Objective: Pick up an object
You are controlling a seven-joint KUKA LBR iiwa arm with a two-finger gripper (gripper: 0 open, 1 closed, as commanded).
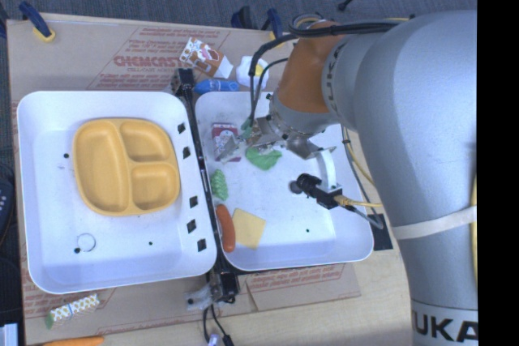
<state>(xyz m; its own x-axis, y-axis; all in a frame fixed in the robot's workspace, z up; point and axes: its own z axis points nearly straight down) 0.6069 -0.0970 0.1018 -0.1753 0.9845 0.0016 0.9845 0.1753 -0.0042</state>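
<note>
Hovering low over the right bin [349, 243], the pincer [263, 138] sits beside a green object [264, 158]; whether it grips anything cannot be told. A hot dog [226, 228], yellow cheese slice [249, 228] and green vegetable [219, 185] lie unlifted. Pickup judged not yet accomplished; grasp and lift remain.

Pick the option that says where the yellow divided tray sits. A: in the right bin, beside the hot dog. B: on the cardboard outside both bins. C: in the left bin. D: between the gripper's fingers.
C: the yellow divided tray lies flat on the floor of the left bin, well apart from the hot dog and the yellow cheese slice, which lie in the right bin.
</note>
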